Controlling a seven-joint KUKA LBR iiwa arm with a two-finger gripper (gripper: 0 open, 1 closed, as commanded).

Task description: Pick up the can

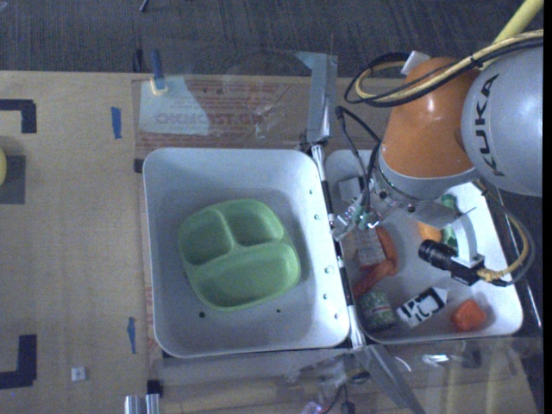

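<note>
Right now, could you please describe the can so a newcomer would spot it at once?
Look in the right bin, at its front left corner. The can lies there beside a black-and-white tag; it is the only dark green cylinder among orange pieces.

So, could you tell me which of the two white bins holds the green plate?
The left bin holds the green plate; the right bin, under the arm, holds small mixed items.

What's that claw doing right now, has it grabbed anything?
Gripper: low in the right bin, at its left side; open or closed cannot be told, and nothing shows as held. The can lies nearer the bin's front edge.
</note>
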